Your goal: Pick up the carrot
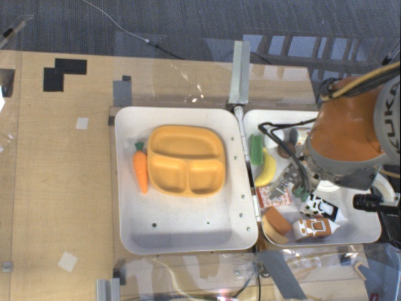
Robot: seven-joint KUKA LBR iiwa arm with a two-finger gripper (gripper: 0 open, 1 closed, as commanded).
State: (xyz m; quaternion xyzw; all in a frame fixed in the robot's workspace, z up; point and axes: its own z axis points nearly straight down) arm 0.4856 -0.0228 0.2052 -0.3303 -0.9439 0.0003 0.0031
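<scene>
A light wooden table (56, 187) carries two shallow white bins side by side, the left bin (182, 231) and the right bin (360, 231), divided by a metal rail (239, 74) that runs away toward dark grey carpet (188, 5) at the top of the view. Black L-shaped markings (62, 73) and small pale squares of tape (81, 123) dot the tabletop, a thin cable (94, 8) trails across the carpet, and a clear sheet throws glare over the wood near the rail. In the left bin, the carrot (141, 170) lies lengthwise with its green top pointing away from the camera, just beside the left edge of a yellow divided plate (187, 160). The arm (351, 133), grey with an orange band, looms over the right bin and covers much of it; the end effector sits beneath the wrist, well apart from the carrot, and whether it is apart or together cannot be told. Around the arm lie a green piece (256, 149) touching a banana (267, 170), a printed card (276, 194), a brown bun-like item (278, 221) and a small carton (313, 227). The arm hides part of the right bin.
</scene>
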